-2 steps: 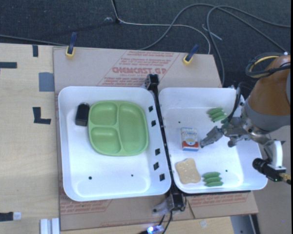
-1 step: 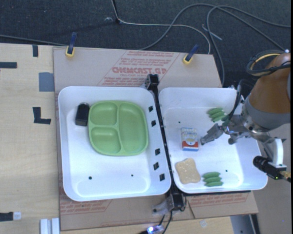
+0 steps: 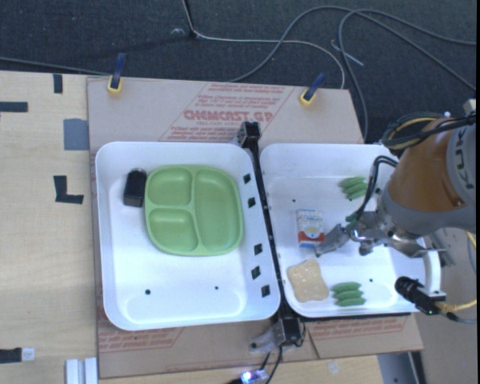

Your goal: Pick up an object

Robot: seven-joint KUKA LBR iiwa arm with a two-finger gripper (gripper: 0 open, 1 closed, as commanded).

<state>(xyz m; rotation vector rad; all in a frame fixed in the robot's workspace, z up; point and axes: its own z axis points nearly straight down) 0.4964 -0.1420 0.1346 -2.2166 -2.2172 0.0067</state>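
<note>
1. Bins sit side by side on a brown cardboard sheet [image 3: 224,106], the left bin [image 3: 116,294] and the right bin [image 3: 284,162] touching along a dark middle divider.
2. Left bin: a green divided plate [image 3: 194,210] with three compartments lies flat in its upper half, and a small black object [image 3: 134,188] rests just beside the plate's left edge, seemingly touching it.
3. Right bin: a small white packet [image 3: 309,224] with blue and red print lies near the middle; a tan, bread-like piece [image 3: 307,282] lies near the front-left corner; a green pod-like item [image 3: 347,294] lies just to the right of that piece; another green pod-like item [image 3: 354,187] lies toward the back.
4. Arm: the grey arm with its orange band [image 3: 424,178] reaches in from the right and hangs over the right bin.
5. Gripper [image 3: 332,241]: its tip is just right of the white packet and above the tan piece; whether the claw is apart or together cannot be told, and nothing is visibly held.
6. Two yellow-and-blue clamps [image 3: 114,82] [image 3: 310,94] grip the cardboard's back edge, and cables [image 3: 304,22] trail over the dark floor behind.
</note>
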